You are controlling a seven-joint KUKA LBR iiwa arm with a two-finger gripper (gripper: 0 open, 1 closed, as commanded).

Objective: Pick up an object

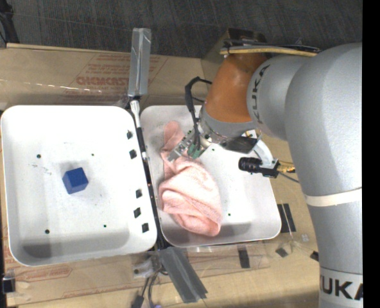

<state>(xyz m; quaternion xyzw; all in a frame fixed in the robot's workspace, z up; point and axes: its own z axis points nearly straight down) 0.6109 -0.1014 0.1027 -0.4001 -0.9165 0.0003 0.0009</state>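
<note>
Pink cloth (pixel 191 194) is lying crumpled in the right bin (pixel 257 207), stretching up along its left wall. The gripper (pixel 185 148) is hanging low over the cloth's upper end, touching it; I cannot tell its state. A blue cube (pixel 76 179) is sitting alone in the left bin (pixel 23 191).
</note>
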